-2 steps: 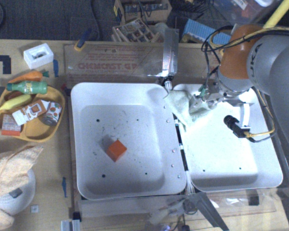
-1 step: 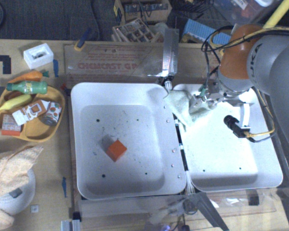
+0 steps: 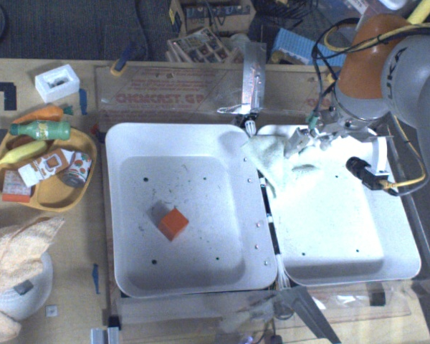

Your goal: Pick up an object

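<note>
From above the bench, we see the grey KUKA arm with its orange band (image 3: pixel 369 56) reaching in from the right, its two-finger gripper (image 3: pixel 301 143) low over the far left corner of the right-hand shallow white bin (image 3: pixel 358 253). There it sits by a crumpled pale cloth (image 3: pixel 269 158) draped at that bin's corner, and we cannot tell its state. The small orange cube (image 3: pixel 175 223) lies alone on the floor of the left-hand shallow white bin (image 3: pixel 129 156), slightly left of centre, well apart from the gripper. Off the left bin's left side, we note a yellow bowl (image 3: pixel 54 199) heaped with toy groceries, a green bottle (image 3: pixel 43 130) lying across the top.
</note>
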Motion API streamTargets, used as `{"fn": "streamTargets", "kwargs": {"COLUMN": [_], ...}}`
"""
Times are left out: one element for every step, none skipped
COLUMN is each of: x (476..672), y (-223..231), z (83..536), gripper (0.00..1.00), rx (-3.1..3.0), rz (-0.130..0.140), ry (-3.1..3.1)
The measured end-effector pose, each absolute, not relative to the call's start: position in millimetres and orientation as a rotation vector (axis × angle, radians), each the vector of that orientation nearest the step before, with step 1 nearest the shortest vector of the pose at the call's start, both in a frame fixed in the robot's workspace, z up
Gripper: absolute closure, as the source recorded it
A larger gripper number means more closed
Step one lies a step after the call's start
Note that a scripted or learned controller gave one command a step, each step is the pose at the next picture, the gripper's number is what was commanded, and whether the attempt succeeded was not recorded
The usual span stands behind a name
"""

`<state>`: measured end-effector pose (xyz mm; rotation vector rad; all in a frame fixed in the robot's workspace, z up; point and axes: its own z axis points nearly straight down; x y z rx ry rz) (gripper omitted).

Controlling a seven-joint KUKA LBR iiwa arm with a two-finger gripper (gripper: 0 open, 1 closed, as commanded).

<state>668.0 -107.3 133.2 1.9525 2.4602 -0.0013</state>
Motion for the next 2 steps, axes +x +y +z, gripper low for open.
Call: {"fn": "streamTargets", "kwargs": {"x": [668.5, 669.2], "y": [-113.9, -106.8], "z": [89.7, 90.2], "gripper": [0.00, 0.00], "rx": [1.834, 1.837], "rz": [0.006, -0.002], "ry": [2.549, 2.542]}}
